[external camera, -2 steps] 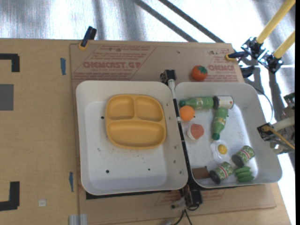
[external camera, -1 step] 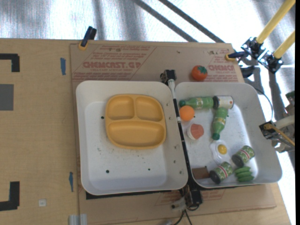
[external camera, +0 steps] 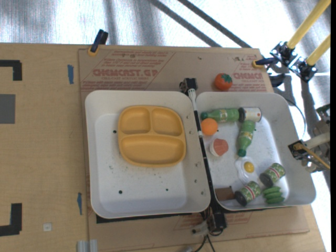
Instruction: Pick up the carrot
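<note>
A small rounded orange item [external camera: 209, 126], possibly the carrot seen end-on, lies in the right bin [external camera: 294, 140] against its left wall. It touches the cap end of a green bottle [external camera: 223, 114] lying flat just behind it. A red and white slice [external camera: 219, 147] rests just in front of it.
A second green bottle [external camera: 245, 135], a fried egg [external camera: 247, 167], two green cans [external camera: 273, 173] [external camera: 249, 191], a pea pod [external camera: 273, 195] and a brown block [external camera: 224, 193] share the right bin. A yellow divided plate [external camera: 152, 135] sits in the left bin [external camera: 100, 156]. A tomato [external camera: 223, 81] lies on the cardboard behind.
</note>
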You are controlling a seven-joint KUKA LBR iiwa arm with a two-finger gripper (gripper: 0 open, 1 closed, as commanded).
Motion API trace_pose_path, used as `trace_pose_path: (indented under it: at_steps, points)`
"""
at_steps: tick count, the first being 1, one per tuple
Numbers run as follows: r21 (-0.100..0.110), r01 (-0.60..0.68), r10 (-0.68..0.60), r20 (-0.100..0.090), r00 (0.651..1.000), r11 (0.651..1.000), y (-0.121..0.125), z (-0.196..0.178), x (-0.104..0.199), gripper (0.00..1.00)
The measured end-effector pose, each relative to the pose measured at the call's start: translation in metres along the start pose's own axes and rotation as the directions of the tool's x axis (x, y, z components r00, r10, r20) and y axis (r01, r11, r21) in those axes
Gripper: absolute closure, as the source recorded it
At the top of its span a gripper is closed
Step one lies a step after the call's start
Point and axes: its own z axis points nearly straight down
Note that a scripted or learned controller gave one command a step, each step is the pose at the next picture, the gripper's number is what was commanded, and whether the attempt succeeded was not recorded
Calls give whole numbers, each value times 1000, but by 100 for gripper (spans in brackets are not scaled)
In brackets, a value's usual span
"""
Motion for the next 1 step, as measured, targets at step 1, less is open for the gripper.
trace_pose_path:
  at_steps: [1]
  points:
    - [-1,1,-1,-1,1000,1000,0,-10,1,100]
